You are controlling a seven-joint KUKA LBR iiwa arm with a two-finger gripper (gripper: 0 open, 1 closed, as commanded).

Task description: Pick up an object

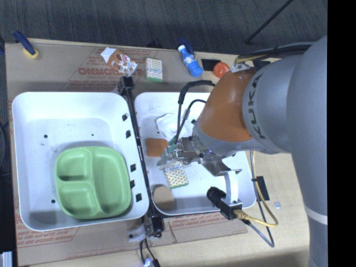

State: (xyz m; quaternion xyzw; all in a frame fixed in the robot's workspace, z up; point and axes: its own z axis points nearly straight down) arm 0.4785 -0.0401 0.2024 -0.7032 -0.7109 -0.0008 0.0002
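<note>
Camera view, items as seen from above:

- Bench (50,57): brown cardboard-covered surface carrying two shallow white bins side by side.
- Left bin (28,110): left half of the frame. Holds one green divided tray (93,181) lying flat in its lower middle part.
- Right bin (147,102): centre of the frame, partly covered by the arm.
- Arm (278,93): grey with an orange band, entering from the right of the frame and bent down over the right bin.
- Tool (173,152): at the arm's end, low over the middle of the right bin. Whether it is open or closed cannot be told; the wrist hardware hides it.
- Brown block (156,146): in the right bin, just left of the tool.
- White crumpled item (166,124): in the right bin, above the brown block.
- Patterned green-and-white packet (177,176): just below the tool, lying flat.
- Tan round object (163,196): lower left corner of the right bin.
- Along the upper edge of the bench, outside the bins: a blue bottle (190,60), an orange ball (221,68), a small patterned box (153,69) and a red-and-white wrapper (119,62).
- Blue-and-yellow clamp (26,44): upper left corner of the bench.
</note>
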